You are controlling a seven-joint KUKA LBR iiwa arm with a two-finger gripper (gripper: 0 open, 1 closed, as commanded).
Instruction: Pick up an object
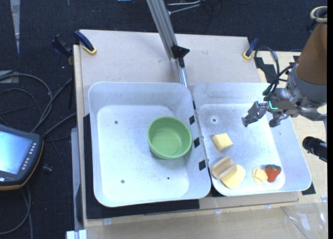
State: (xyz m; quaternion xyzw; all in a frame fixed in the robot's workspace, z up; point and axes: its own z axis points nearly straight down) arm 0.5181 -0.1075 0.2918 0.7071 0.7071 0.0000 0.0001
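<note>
My gripper (263,118) hangs open over the upper right part of the right bin (229,96), with nothing between its fingers. Below and left of it a yellow block (222,141) lies on the bin floor. Near the bin's front edge lie a tan and yellow piece (228,172), a small yellow piece (259,175) and a red strawberry-like toy (272,172). A green bowl (169,137) stands in the left bin (112,144).
A slanted metal pole (162,16) rises from the back edge between the two bins. Clamps sit at the board's back corners (86,43) (251,48). A tablet (13,154) lies on the floor at left.
</note>
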